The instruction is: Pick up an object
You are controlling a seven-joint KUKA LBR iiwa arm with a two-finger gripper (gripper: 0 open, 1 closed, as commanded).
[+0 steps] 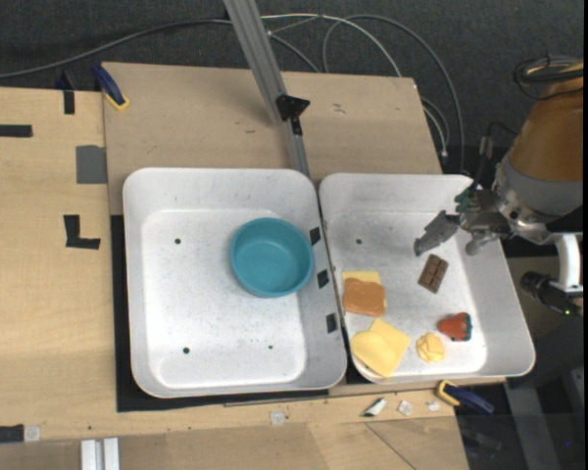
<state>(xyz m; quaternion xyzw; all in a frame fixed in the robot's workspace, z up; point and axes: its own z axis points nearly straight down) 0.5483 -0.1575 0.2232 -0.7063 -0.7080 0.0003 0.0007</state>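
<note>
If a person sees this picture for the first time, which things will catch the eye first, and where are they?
The round teal plastic bowl stands out first, sitting alone in the left shallow white bin. Next comes the cluster of small food-like pieces in the right shallow white bin: an orange-brown bread-like slice, a pale yellow wedge, a small red piece and a dark brown rectangular block. The grey arm's tool hangs open just above that brown block.

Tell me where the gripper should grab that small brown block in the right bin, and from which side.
Probably across its two long sides, at the middle, coming straight down. The brown block lies flat and tilted in the right bin, narrow across and apart from the other pieces. The gripper is just above it in the view.
</note>
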